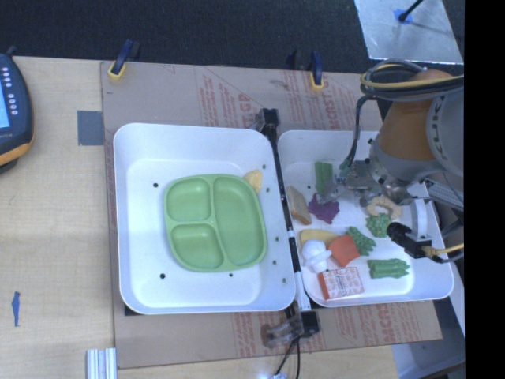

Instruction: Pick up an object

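Observation:
The right bin holds several toy foods: a green stick, a purple piece, a tan wedge, a yellow banana, a white garlic bulb, an orange-red piece, broccoli, a green pepper and a red-and-white box. My gripper hangs low over the bin's upper right part, beside a beige ring. The wrist hides what lies beneath it.
The left bin holds a green divided plate and a small yellow piece at its right wall. A black cable fitting juts over the right bin. A control pendant lies at the far left.

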`<state>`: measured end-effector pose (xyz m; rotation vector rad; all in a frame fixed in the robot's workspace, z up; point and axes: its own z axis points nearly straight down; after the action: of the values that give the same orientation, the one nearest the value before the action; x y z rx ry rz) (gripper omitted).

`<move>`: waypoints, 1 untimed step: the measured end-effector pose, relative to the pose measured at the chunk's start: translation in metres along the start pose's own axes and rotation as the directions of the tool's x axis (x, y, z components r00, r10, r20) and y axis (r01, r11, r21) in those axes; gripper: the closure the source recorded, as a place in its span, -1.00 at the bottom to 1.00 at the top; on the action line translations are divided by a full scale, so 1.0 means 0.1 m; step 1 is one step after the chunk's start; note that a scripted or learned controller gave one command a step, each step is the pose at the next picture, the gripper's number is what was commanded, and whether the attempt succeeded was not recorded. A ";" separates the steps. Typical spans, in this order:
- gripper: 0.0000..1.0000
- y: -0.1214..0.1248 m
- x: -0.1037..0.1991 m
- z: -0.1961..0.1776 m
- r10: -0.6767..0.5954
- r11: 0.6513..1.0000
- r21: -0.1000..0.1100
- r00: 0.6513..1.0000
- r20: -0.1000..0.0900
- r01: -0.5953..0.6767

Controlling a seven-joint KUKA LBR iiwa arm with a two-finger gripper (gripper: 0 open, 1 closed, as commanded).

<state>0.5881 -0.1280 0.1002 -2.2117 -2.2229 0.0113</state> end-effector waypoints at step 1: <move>-1.00 0.57 0.36 0.08 -0.005 1.000 -0.011 1.000 0.000 0.005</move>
<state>0.6450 -0.0912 0.0920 -2.2119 -2.2336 -0.0001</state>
